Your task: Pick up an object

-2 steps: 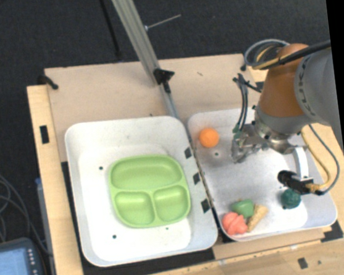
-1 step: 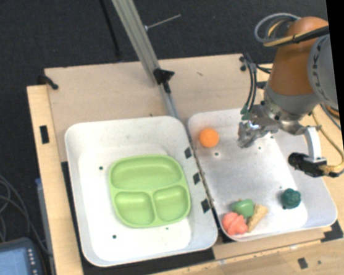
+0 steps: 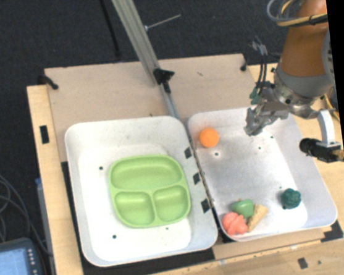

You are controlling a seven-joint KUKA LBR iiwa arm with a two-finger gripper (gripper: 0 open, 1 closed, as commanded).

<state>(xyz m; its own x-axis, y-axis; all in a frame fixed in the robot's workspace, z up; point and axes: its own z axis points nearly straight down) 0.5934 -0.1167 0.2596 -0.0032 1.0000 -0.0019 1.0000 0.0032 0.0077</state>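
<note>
While the arm (image 3: 302, 55) hangs over the far right corner of the right bin (image 3: 306, 167), the tool (image 3: 258, 121) sits above bare bin floor with nothing visible between its fingers; can't tell from this angle if it's open or closed. Nearest candidate is the orange ball (image 3: 209, 137), just to the tool's left near the wall shared by both bins, well clear of everything else, so I'd judge it the easiest pick. Other items are bunched at the near edge: pink piece (image 3: 234, 222), green piece (image 3: 244, 207) and tan cone (image 3: 257, 216) touching or nearly so, dark green one (image 3: 290, 198) off alone toward the right. Clutter there likely makes grasps riskier. Left bin (image 3: 89, 194) holds a green divided tray (image 3: 148, 189), flat, centred. Both bins sit side by side on the surface (image 3: 104, 89).
</note>
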